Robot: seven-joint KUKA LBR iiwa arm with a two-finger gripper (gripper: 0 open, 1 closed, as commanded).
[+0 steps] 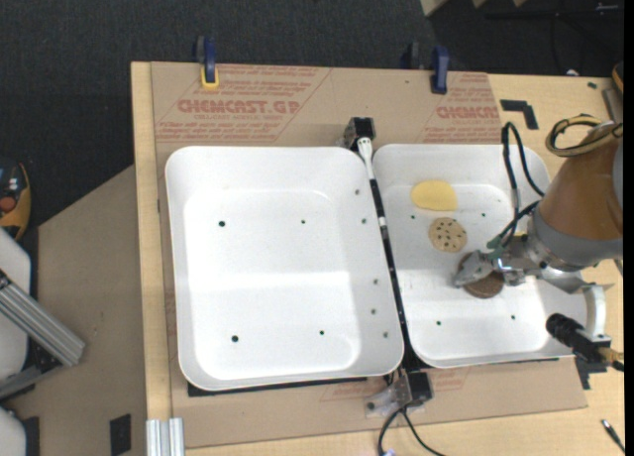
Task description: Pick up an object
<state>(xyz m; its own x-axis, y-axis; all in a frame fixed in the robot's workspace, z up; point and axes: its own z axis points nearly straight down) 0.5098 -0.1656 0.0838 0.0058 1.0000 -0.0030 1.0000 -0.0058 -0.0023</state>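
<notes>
The right bin (466, 345) holds three small things. A pale yellow rounded piece (434, 195) lies near its back wall. Just in front of that is a round tan cookie with dark chips (448, 235). A brown round item (485, 288) lies toward the bin's right middle, partly covered from above by my gripper (478, 271). The gripper reaches in from the right, low over the bin floor, right at the brown item. Whether it touches that item is hidden by the metal wrist parts.
The left bin (198, 176) stands beside the right one, and a black divider strip (381, 236) runs between them. Black cables (515, 162) loop above the right bin's back right. Blue clamps (207, 53) hold the bench board's far edge.
</notes>
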